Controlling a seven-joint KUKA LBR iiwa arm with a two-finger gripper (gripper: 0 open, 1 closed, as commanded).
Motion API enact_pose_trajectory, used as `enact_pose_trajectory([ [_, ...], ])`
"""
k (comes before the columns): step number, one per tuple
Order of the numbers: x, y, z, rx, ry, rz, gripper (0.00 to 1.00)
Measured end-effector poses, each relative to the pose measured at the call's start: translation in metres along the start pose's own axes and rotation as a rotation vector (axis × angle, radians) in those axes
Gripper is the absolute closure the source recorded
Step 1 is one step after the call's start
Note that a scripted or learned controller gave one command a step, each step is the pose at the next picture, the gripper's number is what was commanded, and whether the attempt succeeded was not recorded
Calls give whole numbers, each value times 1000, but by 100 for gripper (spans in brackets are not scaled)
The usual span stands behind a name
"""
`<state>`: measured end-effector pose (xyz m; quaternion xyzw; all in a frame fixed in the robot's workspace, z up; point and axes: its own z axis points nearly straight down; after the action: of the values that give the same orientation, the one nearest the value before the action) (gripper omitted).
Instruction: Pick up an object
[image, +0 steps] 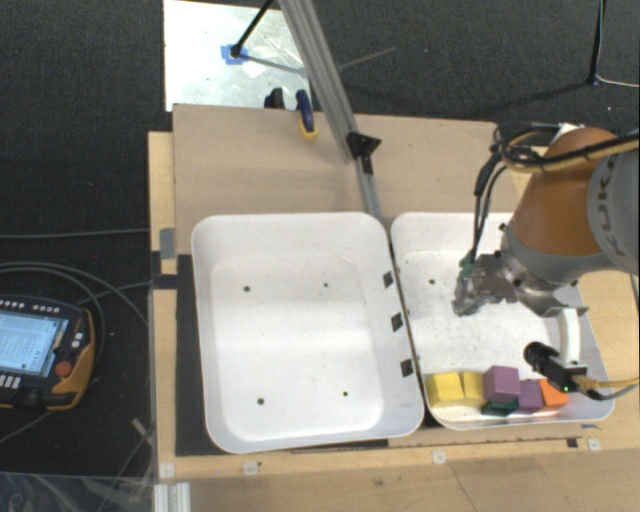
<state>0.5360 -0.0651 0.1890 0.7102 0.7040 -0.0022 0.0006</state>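
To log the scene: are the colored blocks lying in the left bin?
No, the colored blocks lie along the near edge of the right bin.

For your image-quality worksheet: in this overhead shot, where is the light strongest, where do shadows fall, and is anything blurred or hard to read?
Camera view: the left bin is brightest, nearly washed out; soft shadow lies along the bins' near edge and under the blocks; the gripper is dark and slightly soft, its detail hard to read; the pendant screen glows bluish, its text illegible.

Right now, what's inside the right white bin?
Along the right white bin's near edge: yellow block, purple blocks, green piece, orange block. The arm covers its far right.
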Motion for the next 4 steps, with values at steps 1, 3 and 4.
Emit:
enact_pose_trajectory([
  [1, -33, 93, 46, -6, 2, -13, 100],
  [3, 56, -29, -14, 5, 6, -12, 100],
  [4, -1, -20, -1, -2, 1, -3, 100],
])
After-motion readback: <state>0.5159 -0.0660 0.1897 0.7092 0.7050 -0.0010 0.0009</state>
